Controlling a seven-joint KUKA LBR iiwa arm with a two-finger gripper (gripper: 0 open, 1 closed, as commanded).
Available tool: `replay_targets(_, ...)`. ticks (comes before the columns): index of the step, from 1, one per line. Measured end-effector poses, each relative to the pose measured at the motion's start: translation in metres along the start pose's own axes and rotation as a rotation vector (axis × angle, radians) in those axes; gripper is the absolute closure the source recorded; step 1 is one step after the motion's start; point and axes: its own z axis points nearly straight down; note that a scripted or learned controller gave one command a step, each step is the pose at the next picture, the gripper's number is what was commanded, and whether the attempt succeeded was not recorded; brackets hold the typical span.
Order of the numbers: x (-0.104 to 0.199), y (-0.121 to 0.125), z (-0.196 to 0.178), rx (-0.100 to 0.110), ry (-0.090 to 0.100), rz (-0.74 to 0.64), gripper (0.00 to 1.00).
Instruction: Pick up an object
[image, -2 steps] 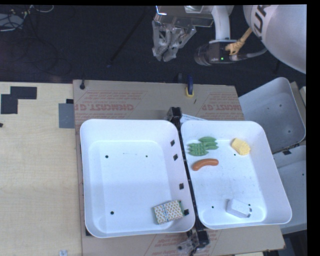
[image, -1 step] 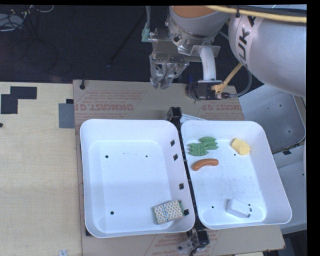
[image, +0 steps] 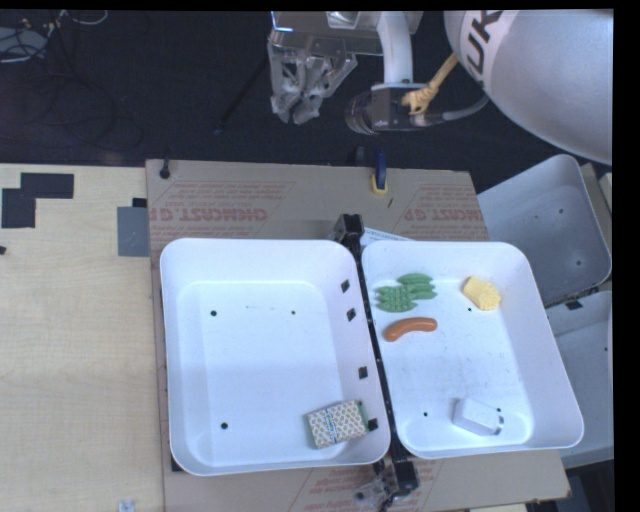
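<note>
My gripper (image: 300, 100) hangs high above the back of the bench, over the dark area behind the left bin (image: 190, 300), with nothing in it. In the right bin (image: 540, 330) lie a green pea-pod bunch (image: 405, 292), an orange sausage-shaped piece (image: 411, 327), a yellow chunk (image: 482, 293) and a white block (image: 476, 416) near the front. A small patterned box (image: 336, 423) rests at the left bin's front right corner.
The two bins sit on a cardboard sheet (image: 260, 205) on the bench. A black divider clip strip (image: 358, 300) runs between them. A grey metal panel (image: 545, 220) stands to the right of the right bin.
</note>
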Motion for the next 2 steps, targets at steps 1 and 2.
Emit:
replay_targets(1,-0.001,0.000,0.102,0.005,-0.002,0.003,1.00)
replay_targets(2,0.028,0.000,0.038,0.000,0.000,0.000,1.00)
